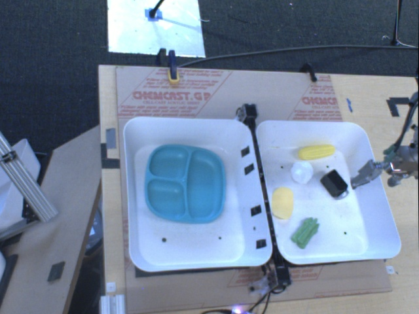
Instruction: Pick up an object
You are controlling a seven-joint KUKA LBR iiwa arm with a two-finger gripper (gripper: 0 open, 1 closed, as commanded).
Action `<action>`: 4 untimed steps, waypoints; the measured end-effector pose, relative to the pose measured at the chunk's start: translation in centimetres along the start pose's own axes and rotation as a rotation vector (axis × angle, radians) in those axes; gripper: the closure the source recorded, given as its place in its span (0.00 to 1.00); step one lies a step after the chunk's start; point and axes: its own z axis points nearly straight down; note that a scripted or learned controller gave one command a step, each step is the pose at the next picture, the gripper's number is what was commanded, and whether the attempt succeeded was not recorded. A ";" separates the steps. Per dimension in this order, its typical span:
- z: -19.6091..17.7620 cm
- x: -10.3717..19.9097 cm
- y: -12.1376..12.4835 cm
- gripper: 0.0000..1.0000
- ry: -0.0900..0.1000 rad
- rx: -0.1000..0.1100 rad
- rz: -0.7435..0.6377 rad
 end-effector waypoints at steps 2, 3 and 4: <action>5.7 0.3 0.0 0.00 0.000 -0.005 -0.002; 11.3 0.8 0.9 0.00 0.000 -0.005 -0.002; 15.6 0.5 1.1 0.00 -0.001 -0.006 -0.001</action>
